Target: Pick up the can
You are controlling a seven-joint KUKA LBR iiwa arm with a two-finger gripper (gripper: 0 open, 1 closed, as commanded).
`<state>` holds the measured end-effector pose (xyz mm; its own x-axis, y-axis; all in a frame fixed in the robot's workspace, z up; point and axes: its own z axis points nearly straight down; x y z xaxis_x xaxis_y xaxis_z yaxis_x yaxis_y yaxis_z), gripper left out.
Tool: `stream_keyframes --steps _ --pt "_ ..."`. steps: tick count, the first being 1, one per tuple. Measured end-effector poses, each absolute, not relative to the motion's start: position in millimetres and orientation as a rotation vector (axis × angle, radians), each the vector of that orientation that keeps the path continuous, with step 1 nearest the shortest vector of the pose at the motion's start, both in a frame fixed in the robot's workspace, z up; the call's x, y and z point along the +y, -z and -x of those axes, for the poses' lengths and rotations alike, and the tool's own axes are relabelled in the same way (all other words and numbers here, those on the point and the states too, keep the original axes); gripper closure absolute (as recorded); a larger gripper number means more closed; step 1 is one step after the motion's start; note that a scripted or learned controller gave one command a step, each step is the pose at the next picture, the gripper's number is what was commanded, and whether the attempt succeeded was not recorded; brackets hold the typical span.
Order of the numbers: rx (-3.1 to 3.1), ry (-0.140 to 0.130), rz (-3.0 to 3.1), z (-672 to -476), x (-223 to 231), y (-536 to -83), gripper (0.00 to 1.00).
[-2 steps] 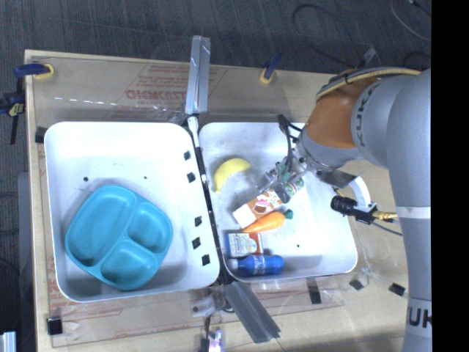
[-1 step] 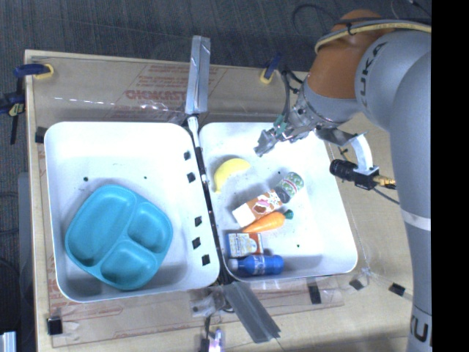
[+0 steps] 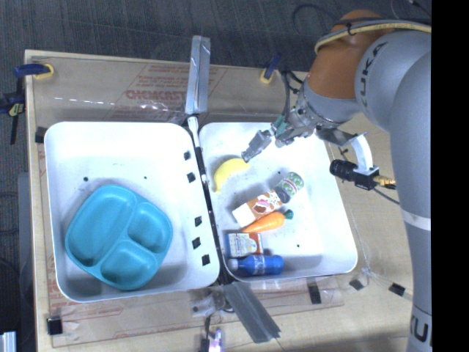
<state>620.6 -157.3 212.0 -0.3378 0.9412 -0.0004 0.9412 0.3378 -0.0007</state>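
Note:
A small can (image 3: 289, 185) with a green end and a pale printed label lies tilted in the right bin (image 3: 333, 229), near its middle. My gripper (image 3: 255, 148) hangs over the far left part of that bin, just above a yellow fruit (image 3: 229, 171). It is up and to the left of the can, clearly apart from it, and nothing shows in its grasp.
Next to the can lie a small carton (image 3: 249, 210) and an orange carrot (image 3: 264, 223). A blue cylinder (image 3: 258, 265) and a little box (image 3: 239, 243) rest at the near wall. The left bin (image 3: 58, 152) holds a blue divided tray (image 3: 119, 234).

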Motion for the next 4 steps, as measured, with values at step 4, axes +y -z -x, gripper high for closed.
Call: stream_keyframes --steps 4 --pt "-2.679 -0.001 1.642 -627.3 -209.9 -92.0 0.00"
